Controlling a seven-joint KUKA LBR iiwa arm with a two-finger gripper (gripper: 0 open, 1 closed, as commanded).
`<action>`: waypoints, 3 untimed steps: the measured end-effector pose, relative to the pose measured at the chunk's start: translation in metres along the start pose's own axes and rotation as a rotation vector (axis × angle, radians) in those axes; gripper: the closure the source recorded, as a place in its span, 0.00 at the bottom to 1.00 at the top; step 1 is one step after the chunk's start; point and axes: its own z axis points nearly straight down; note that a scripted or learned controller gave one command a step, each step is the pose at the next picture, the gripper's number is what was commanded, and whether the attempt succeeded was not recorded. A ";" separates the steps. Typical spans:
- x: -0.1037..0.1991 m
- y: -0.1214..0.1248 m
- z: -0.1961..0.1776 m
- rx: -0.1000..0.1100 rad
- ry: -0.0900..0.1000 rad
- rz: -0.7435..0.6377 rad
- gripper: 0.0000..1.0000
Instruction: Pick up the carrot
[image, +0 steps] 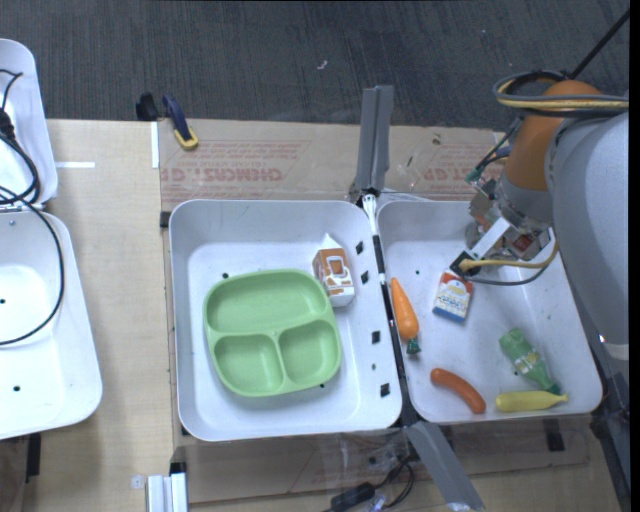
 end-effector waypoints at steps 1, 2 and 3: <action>0.001 0.000 0.000 -0.003 0.002 -0.001 0.00; 0.000 0.001 -0.007 -0.001 -0.002 -0.004 1.00; 0.000 0.000 -0.007 -0.001 -0.002 -0.004 0.00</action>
